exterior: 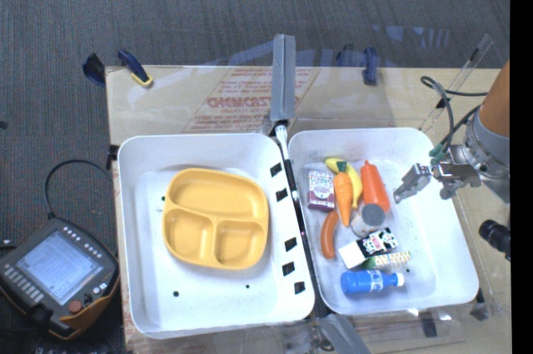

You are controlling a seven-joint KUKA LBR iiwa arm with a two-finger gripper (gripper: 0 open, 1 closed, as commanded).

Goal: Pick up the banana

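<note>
Banana [346, 174] lies left of the gripper [411, 182] (well apart).

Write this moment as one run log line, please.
task: pick up banana | gripper: over right white bin, holds nothing | small yellow banana: in bin beside orange carrot, untouched | status: not grasped

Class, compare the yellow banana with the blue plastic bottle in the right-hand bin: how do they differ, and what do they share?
The yellow banana is curved; the blue plastic bottle is straight with a white cap. The banana lies at the bin's far end among the toy food, the bottle at its near end. Both lie flat in the right white bin.
</note>
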